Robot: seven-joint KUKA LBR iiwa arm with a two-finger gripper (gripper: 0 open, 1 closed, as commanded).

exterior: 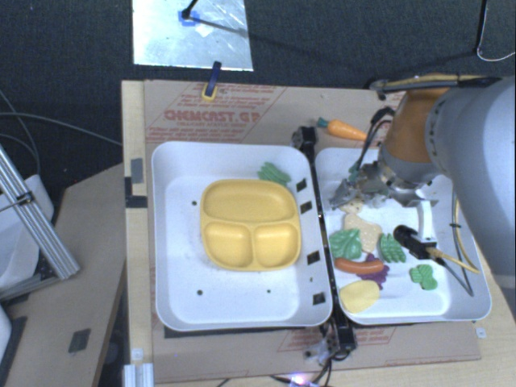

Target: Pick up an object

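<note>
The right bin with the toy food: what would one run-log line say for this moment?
end effector: low over right bin, near bin's upper left | grip: unclear | toy food: lying in bin | yellow tray: in left bin

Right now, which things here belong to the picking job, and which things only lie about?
Job: gripper; toy foods in the right bin: sausage, lemon, green leaf.
Lying about: yellow tray, carrot, foil sheet.

Small toy foods (364, 252) lie clustered in the right bin (463, 301), flat and touching.
</note>
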